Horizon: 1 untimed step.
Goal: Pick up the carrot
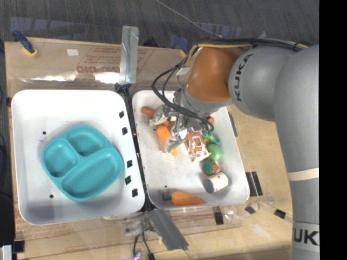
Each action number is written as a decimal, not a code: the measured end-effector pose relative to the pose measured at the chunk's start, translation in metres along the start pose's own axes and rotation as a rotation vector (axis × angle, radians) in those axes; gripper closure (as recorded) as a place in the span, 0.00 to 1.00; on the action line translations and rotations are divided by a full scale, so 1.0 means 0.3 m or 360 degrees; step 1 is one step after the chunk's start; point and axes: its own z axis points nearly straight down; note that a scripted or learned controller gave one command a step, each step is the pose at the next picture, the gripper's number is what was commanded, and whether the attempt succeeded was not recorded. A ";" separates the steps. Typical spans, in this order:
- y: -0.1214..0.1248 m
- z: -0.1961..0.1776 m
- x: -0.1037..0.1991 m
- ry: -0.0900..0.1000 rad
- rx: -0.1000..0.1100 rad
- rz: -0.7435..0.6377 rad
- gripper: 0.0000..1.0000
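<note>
Orange carrot (184, 199), green-tipped, lying flat.

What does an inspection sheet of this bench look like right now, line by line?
Surface: bench with two white bins; left bin, right bin.
Job's things: carrot lies at the right bin's near edge, apart from the gripper.
Clutter: teal divided plate in the left bin; toy pile, white cup and a small orange piece in the right bin.
Grippers: gripper is low over the pile; its state is unclear.
Cables: black cables loop beside the wrist.
Surroundings: cardboard behind the bins.
</note>
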 end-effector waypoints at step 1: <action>0.004 -0.039 -0.008 -0.0007 0.0003 -0.0010 1.00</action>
